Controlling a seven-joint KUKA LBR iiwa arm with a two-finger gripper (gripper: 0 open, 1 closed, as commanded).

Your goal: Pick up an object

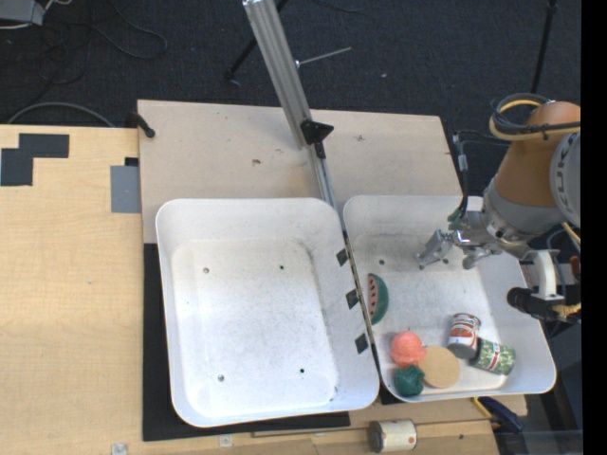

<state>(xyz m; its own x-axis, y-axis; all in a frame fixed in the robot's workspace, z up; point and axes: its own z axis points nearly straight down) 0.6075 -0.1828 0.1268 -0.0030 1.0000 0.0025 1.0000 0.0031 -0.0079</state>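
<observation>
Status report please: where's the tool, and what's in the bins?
Tool over right bin, upper part, holding nothing. Can, bottle, pink ball, tan disc clustered at near end. Nothing blocking.

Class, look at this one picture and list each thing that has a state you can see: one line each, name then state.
gripper: above the right bin's floor, holding nothing.
can: lying tilted in the right bin.
green bottle: lying on its side beside the can.
watermelon slice: leaning at the right bin's left wall.
pink ball: resting, touching the tan disc.
</observation>
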